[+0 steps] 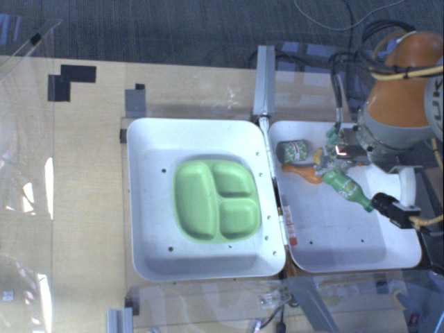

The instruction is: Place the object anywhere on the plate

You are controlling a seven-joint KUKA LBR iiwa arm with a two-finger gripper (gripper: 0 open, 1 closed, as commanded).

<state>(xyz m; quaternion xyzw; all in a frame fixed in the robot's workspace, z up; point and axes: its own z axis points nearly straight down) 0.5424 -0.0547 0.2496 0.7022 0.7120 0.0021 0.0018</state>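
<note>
- gripper (pixel 336 148) low in the right bin (pixel 333 245), near its far edge; can't tell its state, nothing visibly held
- green bottle (pixel 347 188) lying on its side just beside it, orange carrot-like piece (pixel 305 174) touching, small can (pixel 293 150) toward the far left corner
- bottle likely light, stiff, slick, will roll; grip across the body
- green plate (pixel 215 200) mid left bin (pixel 149 255), bare

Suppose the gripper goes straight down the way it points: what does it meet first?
Probably the carrot or the neck end of the green bottle; the gripper hangs over where they meet, but depth is unclear.
</note>
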